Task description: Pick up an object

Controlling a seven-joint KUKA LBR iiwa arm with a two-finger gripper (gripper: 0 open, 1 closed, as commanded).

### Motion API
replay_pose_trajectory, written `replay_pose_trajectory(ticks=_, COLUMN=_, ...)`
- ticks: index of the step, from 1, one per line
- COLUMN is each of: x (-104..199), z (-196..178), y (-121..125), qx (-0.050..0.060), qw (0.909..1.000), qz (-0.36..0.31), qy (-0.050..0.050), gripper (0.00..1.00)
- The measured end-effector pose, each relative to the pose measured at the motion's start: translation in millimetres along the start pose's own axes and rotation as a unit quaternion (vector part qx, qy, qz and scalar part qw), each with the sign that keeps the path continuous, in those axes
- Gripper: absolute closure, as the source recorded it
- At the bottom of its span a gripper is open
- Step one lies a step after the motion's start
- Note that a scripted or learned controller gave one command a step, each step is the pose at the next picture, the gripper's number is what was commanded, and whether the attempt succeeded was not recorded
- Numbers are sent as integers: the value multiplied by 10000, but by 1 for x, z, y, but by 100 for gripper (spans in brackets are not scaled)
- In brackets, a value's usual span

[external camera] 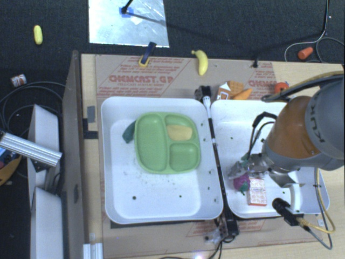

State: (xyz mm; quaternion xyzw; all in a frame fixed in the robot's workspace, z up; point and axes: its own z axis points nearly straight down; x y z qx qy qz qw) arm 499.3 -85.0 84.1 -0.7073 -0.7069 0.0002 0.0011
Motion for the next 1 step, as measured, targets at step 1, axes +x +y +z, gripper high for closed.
replay_pose_trajectory(ticks=1, x=1, z=-12, y=3, qx=-29, qw=10000, qz=-12, qy=3, gripper=100)
